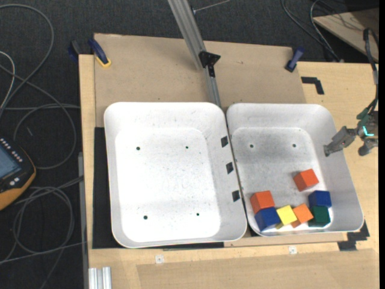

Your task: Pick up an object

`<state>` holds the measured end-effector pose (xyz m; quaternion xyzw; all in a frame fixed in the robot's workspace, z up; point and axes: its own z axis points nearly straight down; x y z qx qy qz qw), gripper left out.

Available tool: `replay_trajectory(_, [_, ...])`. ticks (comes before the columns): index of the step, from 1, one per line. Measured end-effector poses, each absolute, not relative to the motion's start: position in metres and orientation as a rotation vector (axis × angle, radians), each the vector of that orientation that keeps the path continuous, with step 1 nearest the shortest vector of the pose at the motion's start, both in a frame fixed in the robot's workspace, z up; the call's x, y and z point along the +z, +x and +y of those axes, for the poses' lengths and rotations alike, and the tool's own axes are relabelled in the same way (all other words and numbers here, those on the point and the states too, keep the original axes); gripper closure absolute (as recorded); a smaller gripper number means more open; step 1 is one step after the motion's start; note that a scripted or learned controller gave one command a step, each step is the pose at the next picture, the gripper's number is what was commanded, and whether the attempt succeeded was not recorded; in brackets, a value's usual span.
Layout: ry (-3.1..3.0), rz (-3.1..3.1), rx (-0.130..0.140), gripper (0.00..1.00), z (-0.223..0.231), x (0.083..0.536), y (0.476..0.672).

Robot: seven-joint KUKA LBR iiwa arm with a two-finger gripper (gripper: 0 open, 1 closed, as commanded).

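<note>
We sweep from the left bin point(165, 173), bare white, across to the right bin point(283, 131), where the blocks crowd its near corner. One orange block point(306, 179) sits apart, up-slope of the cluster. Further right, we find the end effector point(351, 141) at the bin's right rim, fingers spread with nothing between them; that block lies down-left of it.

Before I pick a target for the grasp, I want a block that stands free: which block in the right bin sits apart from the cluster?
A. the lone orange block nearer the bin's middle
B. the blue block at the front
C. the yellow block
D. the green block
A: the lone orange block sits by itself in the right bin, while the other blocks crowd along the front edge.
</note>
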<state>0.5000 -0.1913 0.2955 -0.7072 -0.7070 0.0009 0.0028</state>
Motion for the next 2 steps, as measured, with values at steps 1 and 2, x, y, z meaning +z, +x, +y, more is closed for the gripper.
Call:
replay_trajectory(1, [-2.220,-2.222,-0.001,0.00,-0.191,0.298,0.501])
replay_trajectory(2, [-2.217,-2.217,0.003,0.00,-0.184,0.240,0.494])
